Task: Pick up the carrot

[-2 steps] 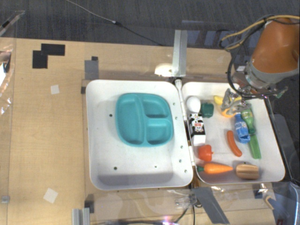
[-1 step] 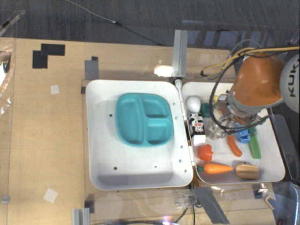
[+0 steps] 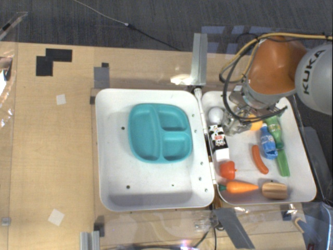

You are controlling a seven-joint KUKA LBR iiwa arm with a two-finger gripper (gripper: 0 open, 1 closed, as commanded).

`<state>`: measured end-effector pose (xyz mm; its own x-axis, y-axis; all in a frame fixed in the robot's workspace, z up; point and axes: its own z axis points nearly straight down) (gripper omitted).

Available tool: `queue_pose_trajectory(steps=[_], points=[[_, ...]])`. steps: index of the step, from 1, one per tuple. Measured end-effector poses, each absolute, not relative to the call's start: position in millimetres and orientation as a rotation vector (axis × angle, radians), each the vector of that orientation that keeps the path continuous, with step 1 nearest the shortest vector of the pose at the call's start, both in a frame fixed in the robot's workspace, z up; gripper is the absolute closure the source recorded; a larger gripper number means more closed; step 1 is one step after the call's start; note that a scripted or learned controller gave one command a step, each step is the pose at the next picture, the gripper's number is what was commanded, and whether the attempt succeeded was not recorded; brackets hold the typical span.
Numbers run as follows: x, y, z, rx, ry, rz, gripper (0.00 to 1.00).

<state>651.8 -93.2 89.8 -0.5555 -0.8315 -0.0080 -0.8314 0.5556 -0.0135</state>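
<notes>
The carrot point(image 3: 241, 187) lies along the right bin's point(image 3: 307, 186) near wall, tip pointing right (toward a wooden block point(image 3: 274, 190)). The arm reaches over the bin's far end, its gripper point(image 3: 235, 120) pointing down, finger state impossible to tell.

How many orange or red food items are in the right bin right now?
3 for certain: the carrot along the near edge, a red tomato-like piece just above its left end, a red sausage mid-bin. The arm may hide others.
</notes>
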Motion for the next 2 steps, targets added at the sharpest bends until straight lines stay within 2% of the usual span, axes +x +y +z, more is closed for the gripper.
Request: queue_pose_trajectory(steps=[1, 2], points=[[670.4, -134.7, 158.7, -1.864, 2.512, -0.013, 1.00], [509.6, -113.3, 140.2, -1.620, 2.686, -0.002, 1.00]])
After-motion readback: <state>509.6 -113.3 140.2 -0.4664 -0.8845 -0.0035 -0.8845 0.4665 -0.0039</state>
